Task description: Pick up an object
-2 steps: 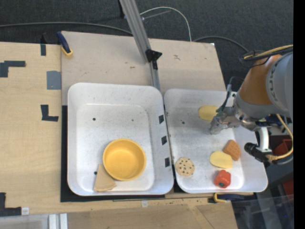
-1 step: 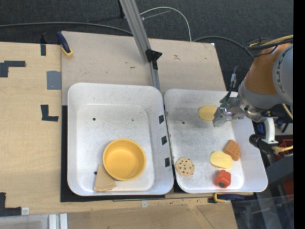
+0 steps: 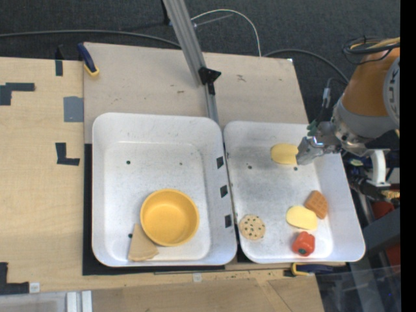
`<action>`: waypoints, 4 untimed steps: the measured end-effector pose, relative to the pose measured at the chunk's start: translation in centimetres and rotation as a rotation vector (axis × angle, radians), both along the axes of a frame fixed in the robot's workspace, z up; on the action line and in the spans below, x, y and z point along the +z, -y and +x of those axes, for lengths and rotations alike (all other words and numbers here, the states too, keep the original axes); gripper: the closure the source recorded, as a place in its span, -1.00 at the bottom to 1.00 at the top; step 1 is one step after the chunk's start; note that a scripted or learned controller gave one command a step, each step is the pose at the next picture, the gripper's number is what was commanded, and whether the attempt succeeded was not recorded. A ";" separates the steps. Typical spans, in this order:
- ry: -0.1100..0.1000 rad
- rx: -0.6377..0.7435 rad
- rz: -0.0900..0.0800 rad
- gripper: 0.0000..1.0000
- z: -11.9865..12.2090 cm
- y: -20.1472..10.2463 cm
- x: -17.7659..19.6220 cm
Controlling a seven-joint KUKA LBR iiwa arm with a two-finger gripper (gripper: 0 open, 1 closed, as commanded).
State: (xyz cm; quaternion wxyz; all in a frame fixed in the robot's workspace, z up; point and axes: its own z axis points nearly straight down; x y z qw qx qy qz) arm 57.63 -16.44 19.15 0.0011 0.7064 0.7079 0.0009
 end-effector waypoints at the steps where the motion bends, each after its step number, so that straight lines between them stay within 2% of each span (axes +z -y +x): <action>1: 0.002 0.000 -0.001 1.00 0.1 0.0 5.1; 3: -0.005 0.004 0.002 1.00 -0.2 -10.2 3.0; 4: -0.007 0.005 0.002 1.00 -1.0 -15.8 2.0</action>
